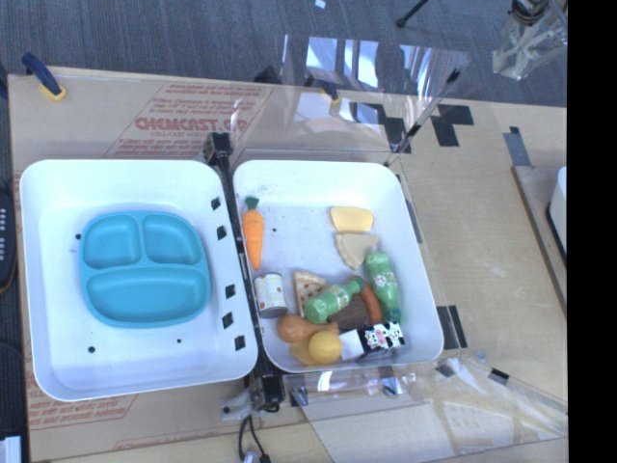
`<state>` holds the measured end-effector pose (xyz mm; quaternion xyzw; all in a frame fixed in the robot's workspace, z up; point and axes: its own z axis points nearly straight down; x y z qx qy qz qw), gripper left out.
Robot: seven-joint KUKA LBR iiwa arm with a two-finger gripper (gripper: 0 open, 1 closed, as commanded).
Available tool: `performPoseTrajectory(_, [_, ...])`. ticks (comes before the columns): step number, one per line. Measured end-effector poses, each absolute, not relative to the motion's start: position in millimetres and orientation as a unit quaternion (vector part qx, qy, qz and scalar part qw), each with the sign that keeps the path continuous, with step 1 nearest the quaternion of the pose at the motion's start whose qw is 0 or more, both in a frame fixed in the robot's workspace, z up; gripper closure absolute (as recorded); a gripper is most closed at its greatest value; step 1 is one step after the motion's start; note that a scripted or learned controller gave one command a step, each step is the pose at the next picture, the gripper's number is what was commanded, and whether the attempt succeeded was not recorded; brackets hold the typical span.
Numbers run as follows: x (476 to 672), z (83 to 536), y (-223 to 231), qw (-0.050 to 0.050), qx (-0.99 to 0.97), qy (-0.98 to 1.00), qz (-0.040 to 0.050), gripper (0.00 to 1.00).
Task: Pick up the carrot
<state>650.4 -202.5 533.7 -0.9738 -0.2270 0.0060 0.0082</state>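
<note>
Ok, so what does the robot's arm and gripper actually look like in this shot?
The gripper, at the top right of the camera view, looks pale grey to whitish, with a dark band and a yellow-orange patch above it. It is too blurred to make out cables or markings.

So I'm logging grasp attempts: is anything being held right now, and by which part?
Nothing is held. The carrot lies untouched by the left wall of the right bin, its green top toward the far end.

Glossy plastic carrot (pixel 253 236), smooth white bin (pixel 318 174)
</note>
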Motion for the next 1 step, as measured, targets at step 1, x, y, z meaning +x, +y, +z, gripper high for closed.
performPoseTrajectory(1, [643.3, 383.1, -166.6, 0.005, -0.962, -0.272, 0.0116, 1.00])
